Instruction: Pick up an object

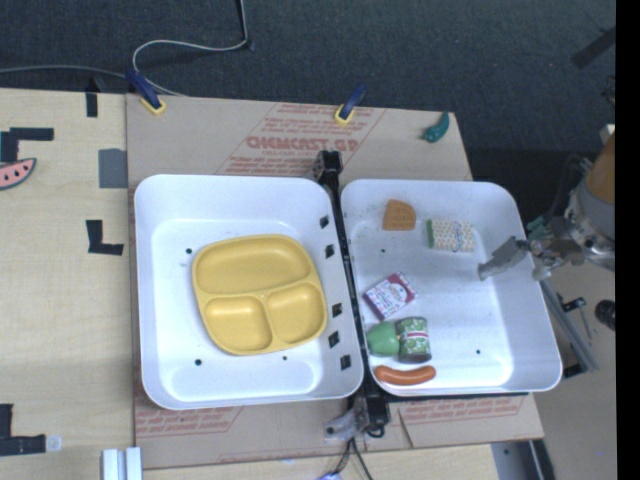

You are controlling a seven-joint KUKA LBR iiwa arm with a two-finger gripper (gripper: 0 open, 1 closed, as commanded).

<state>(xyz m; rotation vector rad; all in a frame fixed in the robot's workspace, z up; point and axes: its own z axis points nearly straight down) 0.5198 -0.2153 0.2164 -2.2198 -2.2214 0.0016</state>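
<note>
White bins: 2 side by side on a cardboard sheet (300,143) over the surface. Left bin (165,268) holds a yellow divided plate (258,293) with 3 compartments, roughly centred. Right bin (500,338) holds 5 items: orange-brown chunk (399,215) near its upper left, pale speckled packet (451,235) just right of that, small red-and-white packet (390,295) at left-centre, green can (400,338) lying below it, red sausage (404,374) against the bottom wall. All 5 rest on the bin floor, none lifted. Gripper (497,263) comes in from the right edge of the frame, over the right side of the right bin, well apart from the speckled packet. Nothing visible in it. Fingers: cannot tell whether apart or together, too blurred. Blue-yellow clamps (148,95) pin the cardboard's top edge.
</note>
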